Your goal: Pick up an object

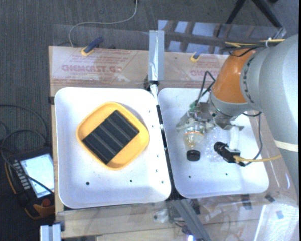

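Observation:
A small clear bottle with a black cap lies in the right bin, cap end pointing toward the front. My gripper hangs low over the bin, right at the bottle's far end and seemingly touching it. The arm's orange band rises behind it. In the left bin rests a yellow rounded dish carrying a black ribbed pad.
A raised divider separates the two bins. The grey arm covers the right bin's right side. A brown board with two clamps lies behind the bins. Bare white floor shows at the right bin's front.

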You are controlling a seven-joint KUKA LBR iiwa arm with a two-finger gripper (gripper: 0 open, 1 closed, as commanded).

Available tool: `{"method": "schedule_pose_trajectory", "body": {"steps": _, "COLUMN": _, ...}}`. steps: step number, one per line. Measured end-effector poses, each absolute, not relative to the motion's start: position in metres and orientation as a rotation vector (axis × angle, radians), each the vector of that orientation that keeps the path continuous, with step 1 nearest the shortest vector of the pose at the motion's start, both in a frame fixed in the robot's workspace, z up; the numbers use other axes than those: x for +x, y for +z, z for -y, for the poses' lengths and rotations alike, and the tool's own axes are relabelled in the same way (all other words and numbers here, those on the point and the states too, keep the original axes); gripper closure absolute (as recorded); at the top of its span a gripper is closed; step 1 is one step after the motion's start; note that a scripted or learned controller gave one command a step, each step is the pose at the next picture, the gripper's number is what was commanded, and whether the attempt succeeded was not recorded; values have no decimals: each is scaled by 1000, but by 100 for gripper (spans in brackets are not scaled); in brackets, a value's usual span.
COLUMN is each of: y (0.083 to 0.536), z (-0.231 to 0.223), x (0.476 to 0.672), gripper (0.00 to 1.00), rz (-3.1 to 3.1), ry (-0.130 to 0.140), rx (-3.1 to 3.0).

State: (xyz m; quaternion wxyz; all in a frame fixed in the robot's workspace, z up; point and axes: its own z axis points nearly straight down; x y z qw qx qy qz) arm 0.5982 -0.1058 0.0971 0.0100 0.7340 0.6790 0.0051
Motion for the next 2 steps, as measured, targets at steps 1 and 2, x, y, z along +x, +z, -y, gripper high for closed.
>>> {"method": "schedule_pose_trajectory", "body": {"steps": 1, "y": 108, "z": 104, "x": 600, "gripper": 100, "rz": -2123, "ry": 24, "rx": 2289}}
{"method": "schedule_pose_trajectory", "body": {"steps": 2, "y": 194, "z": 83, "x": 612, "gripper": 100, "rz": -2266, "ry": 0, "rx": 2179}}
